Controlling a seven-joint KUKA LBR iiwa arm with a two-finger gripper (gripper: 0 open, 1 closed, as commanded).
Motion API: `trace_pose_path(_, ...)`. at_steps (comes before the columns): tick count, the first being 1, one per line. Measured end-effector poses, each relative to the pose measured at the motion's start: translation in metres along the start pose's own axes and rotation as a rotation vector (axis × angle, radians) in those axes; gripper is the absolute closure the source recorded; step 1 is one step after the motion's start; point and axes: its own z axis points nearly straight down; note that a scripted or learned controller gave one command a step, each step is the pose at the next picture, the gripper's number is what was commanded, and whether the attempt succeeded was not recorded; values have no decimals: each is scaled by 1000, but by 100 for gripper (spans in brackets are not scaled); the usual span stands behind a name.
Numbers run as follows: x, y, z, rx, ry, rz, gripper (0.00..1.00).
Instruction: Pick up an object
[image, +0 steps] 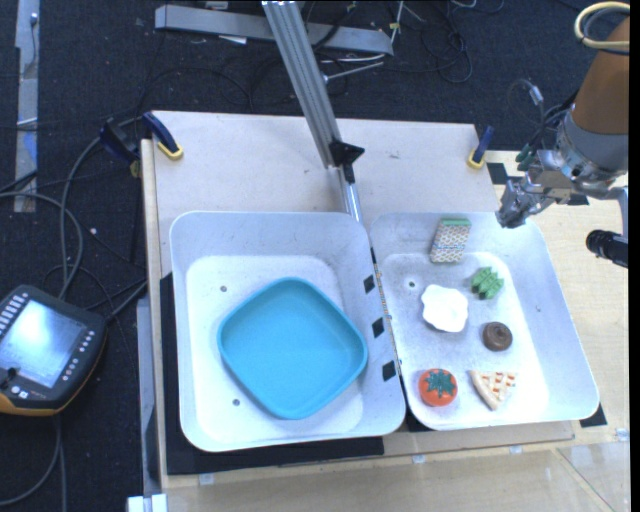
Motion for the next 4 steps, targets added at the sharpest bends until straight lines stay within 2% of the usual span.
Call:
trace_pose_path(1, 49, -17, -9, 3, 2, -3, 100)
trace_pose_path(2, 103, -30, 3, 5, 2, -4, 100)
trace_pose_path(4, 199, -60, -13, 4, 2, -4, 100)
